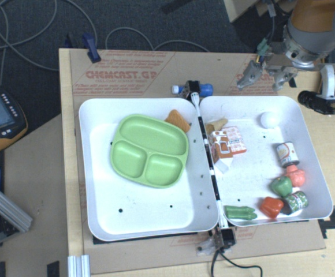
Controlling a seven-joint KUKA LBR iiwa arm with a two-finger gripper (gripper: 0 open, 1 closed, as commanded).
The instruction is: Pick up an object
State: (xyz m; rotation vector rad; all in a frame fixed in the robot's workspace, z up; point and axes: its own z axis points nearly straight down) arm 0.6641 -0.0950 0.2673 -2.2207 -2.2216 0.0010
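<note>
glossy plastic green plate (149,151) — smooth, matt white bins (98,201)

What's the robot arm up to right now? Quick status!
Hand open, holding nothing, above the right bin's far rim. Nearest item: white ball, untouched. Nothing between hand and ball.

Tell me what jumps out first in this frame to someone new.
The big green divided plate in the left bin dominates. Next, the bright clutter in the right bin: a red-and-white packet near the divider and toy vegetables bunched at the near right corner. The gripper hangs above the right bin's far edge.
</note>
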